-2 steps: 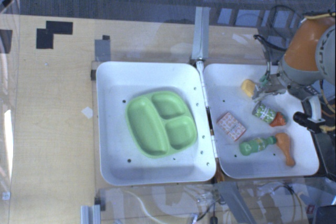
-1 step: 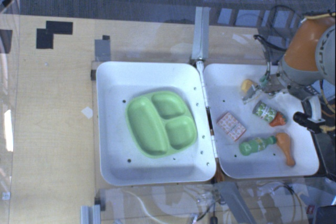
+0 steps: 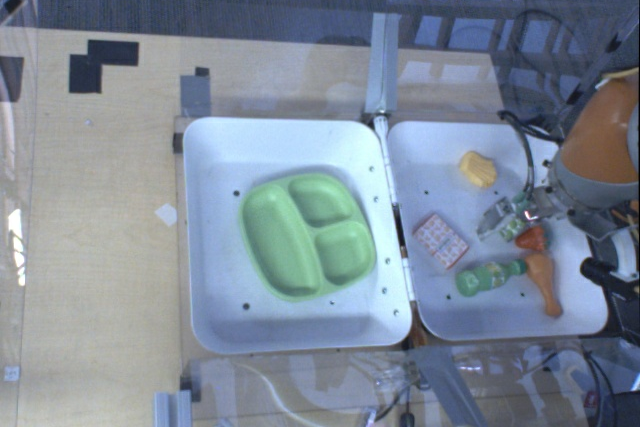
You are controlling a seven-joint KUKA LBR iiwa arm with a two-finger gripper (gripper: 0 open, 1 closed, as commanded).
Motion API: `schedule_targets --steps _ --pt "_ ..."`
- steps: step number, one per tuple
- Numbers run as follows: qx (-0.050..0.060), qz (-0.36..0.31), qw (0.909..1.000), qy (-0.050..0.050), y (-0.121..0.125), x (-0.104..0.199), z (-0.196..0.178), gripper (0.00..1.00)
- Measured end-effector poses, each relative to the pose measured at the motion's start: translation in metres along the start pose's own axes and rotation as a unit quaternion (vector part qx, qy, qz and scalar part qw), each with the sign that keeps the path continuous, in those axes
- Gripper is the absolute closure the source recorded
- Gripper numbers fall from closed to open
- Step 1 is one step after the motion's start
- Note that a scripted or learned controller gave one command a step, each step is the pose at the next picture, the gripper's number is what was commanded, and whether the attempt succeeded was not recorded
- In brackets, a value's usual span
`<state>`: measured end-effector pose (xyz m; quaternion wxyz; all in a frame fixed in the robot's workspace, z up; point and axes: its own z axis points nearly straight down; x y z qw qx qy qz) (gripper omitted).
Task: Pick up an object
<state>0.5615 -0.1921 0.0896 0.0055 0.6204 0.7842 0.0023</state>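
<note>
Gripper: low over the right bin, coming in from the arm's side; the two metal fingers point toward the bin's middle and stand slightly apart, with nothing between them.
Arm: behind the gripper, at the right bin's outer edge; grey body with the orange band above the wrist.
Yellow block: just beyond the fingertips, toward the far rim of the right bin; not touched.
Checkered pink pack: in front of the fingertips, on the side toward the divider between the bins; close but apart.
Green bottle: below the gripper, toward the near rim, lying on its side.
Red piece: right beside the gripper's base; whether they touch cannot be told.
Orange drumstick-shaped toy: just behind the bottle's neck end, under the wrist.
Left bin: well away from the gripper, past the divider.
Green divided plate: lies in the left bin, three compartments facing up.
</note>
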Motion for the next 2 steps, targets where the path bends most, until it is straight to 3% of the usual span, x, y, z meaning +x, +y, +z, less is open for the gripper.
schedule_targets --steps 1,2 --pt "-0.004 -0.001 1.0 -0.001 0.004 0.0 -0.012 1.0" --pt "0.002 0.056 0.9984 0.002 0.046 0.056 -0.092 1.0"
